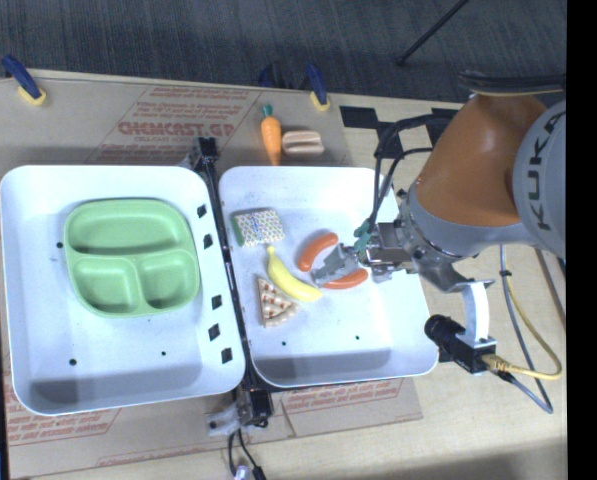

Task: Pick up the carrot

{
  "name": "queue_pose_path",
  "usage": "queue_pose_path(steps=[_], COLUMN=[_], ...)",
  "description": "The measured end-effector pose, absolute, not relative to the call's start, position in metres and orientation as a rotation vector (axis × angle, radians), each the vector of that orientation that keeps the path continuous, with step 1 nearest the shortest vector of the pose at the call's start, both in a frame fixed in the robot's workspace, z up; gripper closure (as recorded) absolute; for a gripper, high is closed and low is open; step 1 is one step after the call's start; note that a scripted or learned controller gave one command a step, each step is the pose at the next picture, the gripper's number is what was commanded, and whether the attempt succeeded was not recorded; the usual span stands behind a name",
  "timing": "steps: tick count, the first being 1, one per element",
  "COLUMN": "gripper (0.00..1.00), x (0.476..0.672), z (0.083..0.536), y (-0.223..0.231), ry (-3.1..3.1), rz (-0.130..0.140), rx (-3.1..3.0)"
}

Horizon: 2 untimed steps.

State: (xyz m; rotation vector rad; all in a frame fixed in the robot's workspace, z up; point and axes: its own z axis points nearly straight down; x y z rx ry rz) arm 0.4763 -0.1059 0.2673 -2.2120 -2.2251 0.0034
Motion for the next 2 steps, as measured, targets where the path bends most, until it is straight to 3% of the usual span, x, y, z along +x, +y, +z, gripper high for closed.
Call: queue_pose_path(steps=[1, 2], gripper=[0.0, 0.0], x=[0.476, 0.549], z=[0.151, 0.094], y=[-0.166, -0.197], ry=[-1.956, -1.981], rz=[0.005, 0.003], rx=[-2.452, -2.433])
